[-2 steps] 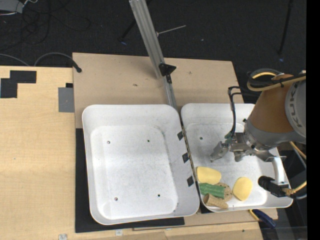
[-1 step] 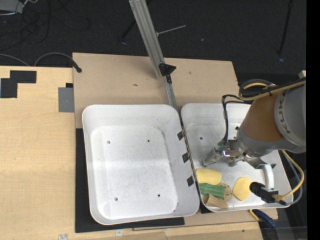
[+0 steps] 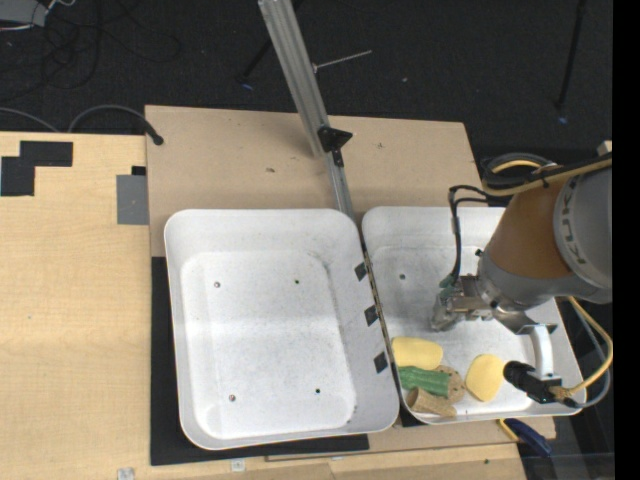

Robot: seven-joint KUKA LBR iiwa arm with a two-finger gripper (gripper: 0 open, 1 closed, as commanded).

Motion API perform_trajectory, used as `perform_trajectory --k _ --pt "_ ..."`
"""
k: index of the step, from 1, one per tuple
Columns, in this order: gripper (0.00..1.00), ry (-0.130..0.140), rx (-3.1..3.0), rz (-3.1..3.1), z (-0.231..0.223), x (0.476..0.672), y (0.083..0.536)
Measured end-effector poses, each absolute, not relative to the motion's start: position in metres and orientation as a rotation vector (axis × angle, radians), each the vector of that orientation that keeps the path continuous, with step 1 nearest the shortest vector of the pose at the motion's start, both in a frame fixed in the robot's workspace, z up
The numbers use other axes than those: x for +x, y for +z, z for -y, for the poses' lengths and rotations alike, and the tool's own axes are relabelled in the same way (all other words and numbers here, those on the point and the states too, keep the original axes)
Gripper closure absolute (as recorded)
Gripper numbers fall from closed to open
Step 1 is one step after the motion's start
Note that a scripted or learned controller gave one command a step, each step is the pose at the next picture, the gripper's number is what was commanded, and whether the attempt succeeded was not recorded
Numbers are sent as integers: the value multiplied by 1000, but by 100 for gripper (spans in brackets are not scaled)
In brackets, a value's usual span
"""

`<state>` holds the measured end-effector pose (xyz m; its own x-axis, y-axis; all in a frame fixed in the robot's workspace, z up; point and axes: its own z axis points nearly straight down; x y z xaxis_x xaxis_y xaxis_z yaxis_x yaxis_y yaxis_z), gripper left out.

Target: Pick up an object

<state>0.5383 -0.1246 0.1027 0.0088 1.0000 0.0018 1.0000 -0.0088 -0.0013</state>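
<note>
All the stuff sat bunched up in the near end of the right bin [image 3: 420,243]. A yellow oblong piece [image 3: 417,352] lay flat close to the divider side, with a green object [image 3: 424,378] right below it, touching or nearly. A tan, brownish piece [image 3: 437,400] was tucked against the green one by the front wall. A second rounded yellow piece [image 3: 486,376] lay just beside them.
</note>
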Motion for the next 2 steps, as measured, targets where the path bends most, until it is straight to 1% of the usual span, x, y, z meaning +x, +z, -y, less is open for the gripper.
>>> perform_trajectory --k 1,2 --pt "100 -2 -2225 2220 127 536 165" --pt "100 -3 -2223 2224 135 543 222"
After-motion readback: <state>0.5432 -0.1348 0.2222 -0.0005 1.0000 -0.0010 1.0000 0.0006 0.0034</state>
